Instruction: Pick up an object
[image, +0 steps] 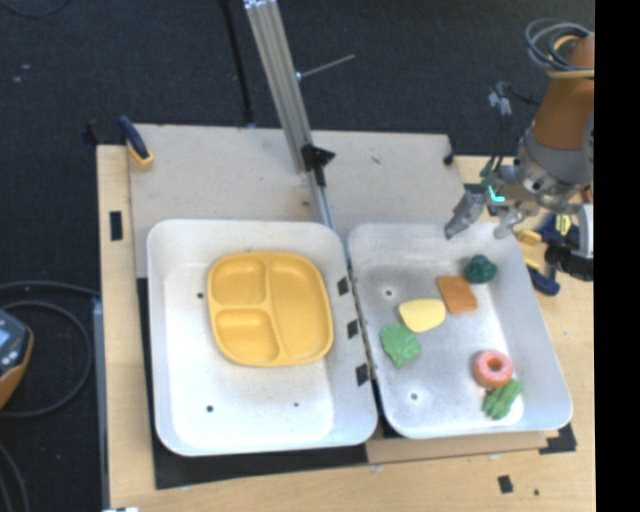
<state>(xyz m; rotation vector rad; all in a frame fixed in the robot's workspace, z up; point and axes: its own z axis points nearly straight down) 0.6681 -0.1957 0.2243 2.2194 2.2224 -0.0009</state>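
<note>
Toy food pieces in the right bin (540, 330) look light and firm, so you would pinch the dark green lump (481, 268) nearest the spread, empty claw (482, 222) across its rounded sides.

On my feed: yellow divided plate (270, 306), white bins (180, 400), pink doughnut (492, 367), orange slab (457, 295), dark green lump (481, 268).

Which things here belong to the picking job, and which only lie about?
Job: end effector; green ball; orange block; yellow piece; green leaf; pink ring; green pod; right bin.
Lying about: yellow tray; left bin.
</note>
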